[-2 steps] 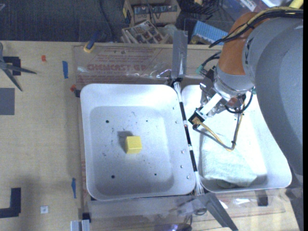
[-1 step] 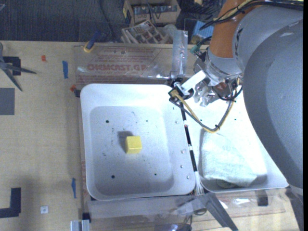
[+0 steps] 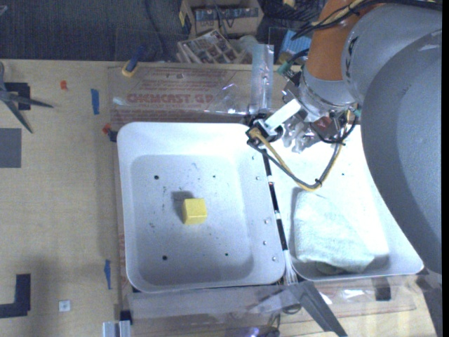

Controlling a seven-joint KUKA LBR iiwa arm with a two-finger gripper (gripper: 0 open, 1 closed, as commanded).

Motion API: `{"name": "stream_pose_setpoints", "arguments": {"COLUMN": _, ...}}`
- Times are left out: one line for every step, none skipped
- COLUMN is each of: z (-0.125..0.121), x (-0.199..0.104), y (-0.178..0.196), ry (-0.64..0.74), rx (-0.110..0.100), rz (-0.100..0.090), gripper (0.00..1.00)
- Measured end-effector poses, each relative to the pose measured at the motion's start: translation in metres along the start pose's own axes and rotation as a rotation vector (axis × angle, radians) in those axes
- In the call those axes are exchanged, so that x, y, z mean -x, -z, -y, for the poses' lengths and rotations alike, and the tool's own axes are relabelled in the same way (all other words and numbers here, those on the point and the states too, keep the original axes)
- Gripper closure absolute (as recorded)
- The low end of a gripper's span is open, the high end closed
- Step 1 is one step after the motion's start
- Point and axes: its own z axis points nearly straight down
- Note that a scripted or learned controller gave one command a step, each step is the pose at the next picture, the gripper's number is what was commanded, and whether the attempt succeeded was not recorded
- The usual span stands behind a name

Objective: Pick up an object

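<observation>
From the overhead camera view, I see a small yellow block [image 3: 195, 210] lying alone near the middle of the left bin [image 3: 133, 146], flat on the bin floor and well apart from every wall. I read that as the likely pick target: with open floor on all sides, nothing would get in the way of a straight-down approach.

The right bin [image 3: 403, 255] holds a crumpled white cloth [image 3: 333, 234] bunched toward its near end. It is soft and wrinkled, so I judge it a harder thing to pinch cleanly than the block.

My arm [image 3: 393, 83] reaches in from the right, its orange band [image 3: 330, 48] above the wrist. The end effector [image 3: 280, 128] hangs over the far end of the divide between the two bins, raised clear of both and well apart from the block. Cables [image 3: 302, 177] loop down from the wrist across the right bin's inner edge. I cannot tell how the end effector is set; the wrist hardware and glare hide it, and I see nothing held there.

On the tabletop [image 3: 56, 188] beyond the bins lies a clear plastic bag with red lettering [image 3: 175, 98], out of the working area.

As I judge it, the pick is not yet begun: the arm would need to swing left and descend over the block.
</observation>
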Motion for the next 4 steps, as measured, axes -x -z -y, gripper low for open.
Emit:
{"name": "stream_pose_setpoints", "arguments": {"z": -0.017, "x": 0.004, "y": -0.047, "ry": -0.044, "rx": -0.004, "rz": 0.002, "gripper": 1.00}}
{"name": "stream_pose_setpoints", "arguments": {"z": 0.016, "x": -0.039, "y": -0.047, "ry": -0.124, "rx": 0.000, "rz": -0.001, "gripper": 1.00}}
{"name": "stream_pose_setpoints", "arguments": {"z": 0.018, "x": -0.040, "y": -0.036, "ry": -0.119, "rx": 0.000, "rz": -0.002, "gripper": 1.00}}
{"name": "stream_pose_setpoints", "arguments": {"z": 0.019, "x": -0.041, "y": -0.026, "ry": -0.114, "rx": 0.001, "rz": -0.002, "gripper": 1.00}}
